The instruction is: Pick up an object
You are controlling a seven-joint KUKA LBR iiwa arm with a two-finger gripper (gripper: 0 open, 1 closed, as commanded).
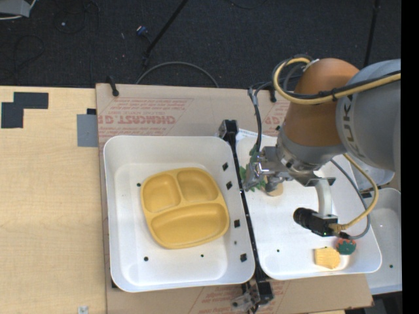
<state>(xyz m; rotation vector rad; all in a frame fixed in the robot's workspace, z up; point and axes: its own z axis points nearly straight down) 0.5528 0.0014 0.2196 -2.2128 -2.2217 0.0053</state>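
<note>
In the right bin point(294, 267), my gripper point(262, 177) hangs low near the left wall, under the grey arm with its orange band point(321, 110). A small green object point(247, 174) lies right beside the gripper on its left. A tan object point(274, 190) peeks out just below it. Whether either one is touched is hidden by the wrist. At the bin's front right lie a yellow block point(327, 258) and a small red and green object point(346, 246).
The left bin point(124, 175) holds a yellow divided plate point(184, 207). A black divider point(239, 201) runs between the two bins. A black part on the arm point(314, 221) hangs over the right bin's middle. Cables loop around the arm.
</note>
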